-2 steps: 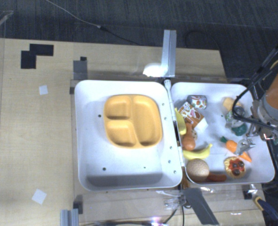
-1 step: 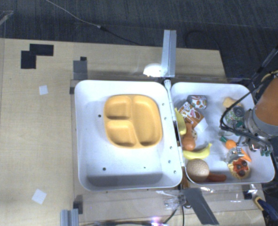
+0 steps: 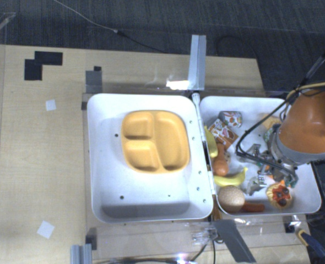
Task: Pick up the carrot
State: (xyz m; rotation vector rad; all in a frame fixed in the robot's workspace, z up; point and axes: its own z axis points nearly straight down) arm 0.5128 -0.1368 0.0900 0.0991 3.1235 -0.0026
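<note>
The carrot point(image 3: 222, 154) is an orange tapered piece lying near the left wall of the right bin point(image 3: 314, 201), between a yellow banana-like piece point(image 3: 210, 138) and a yellow banana point(image 3: 231, 177). My gripper point(image 3: 258, 176) hangs low over the middle of the right bin, below the arm's orange band point(image 3: 311, 126). It is to the right of the carrot and apart from it, and nothing orange shows in it. Cables and the wrist cover part of the bin floor beneath it.
In the right bin also lie a printed packet point(image 3: 231, 119), a brown potato-like lump point(image 3: 232, 197), a red sausage point(image 3: 254, 207) and a colourful toy food point(image 3: 279, 194). The left bin point(image 3: 104, 164) holds a yellow divided tray point(image 3: 153, 140).
</note>
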